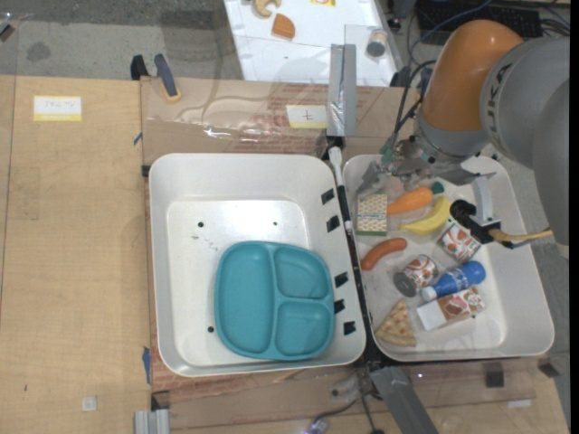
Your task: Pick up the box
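The box (372, 213), small with a tan and green patterned face, lies at the far left of the right bin (529, 333), close to the wall between the bins. My gripper (377, 177) hangs just above the box's far end, at the bin's back left corner. Nothing shows in its grasp. The grey arm with its orange band (470, 61) reaches in from the upper right.
Around the box lie a carrot (409, 200), a banana (428, 220), a sausage (384, 252), two cans (417, 274), a blue bottle (452, 281), a red and white carton (450, 306) and a pizza slice (396, 325). The left bin (172, 242) holds a teal divided tray (273, 299).
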Controlling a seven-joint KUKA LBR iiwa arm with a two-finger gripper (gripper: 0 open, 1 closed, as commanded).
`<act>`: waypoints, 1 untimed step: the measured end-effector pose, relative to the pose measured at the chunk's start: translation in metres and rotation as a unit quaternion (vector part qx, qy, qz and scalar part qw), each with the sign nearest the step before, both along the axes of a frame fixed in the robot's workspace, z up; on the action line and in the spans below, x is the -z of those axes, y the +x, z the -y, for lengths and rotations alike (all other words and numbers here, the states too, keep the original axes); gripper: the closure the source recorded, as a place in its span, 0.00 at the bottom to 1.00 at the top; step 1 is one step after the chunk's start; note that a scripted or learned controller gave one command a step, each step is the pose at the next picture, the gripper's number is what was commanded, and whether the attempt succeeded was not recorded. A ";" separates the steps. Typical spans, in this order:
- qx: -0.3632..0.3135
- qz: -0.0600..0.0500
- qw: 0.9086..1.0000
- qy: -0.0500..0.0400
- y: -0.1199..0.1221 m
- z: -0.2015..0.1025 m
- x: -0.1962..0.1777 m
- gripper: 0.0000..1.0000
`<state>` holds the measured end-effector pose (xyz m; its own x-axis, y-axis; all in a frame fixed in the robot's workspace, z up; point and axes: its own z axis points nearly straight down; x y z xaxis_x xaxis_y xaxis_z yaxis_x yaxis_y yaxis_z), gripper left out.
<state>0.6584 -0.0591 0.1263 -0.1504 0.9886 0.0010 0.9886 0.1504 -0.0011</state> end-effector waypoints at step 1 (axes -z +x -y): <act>-0.082 0.006 0.997 0.001 -0.006 0.009 0.027 0.00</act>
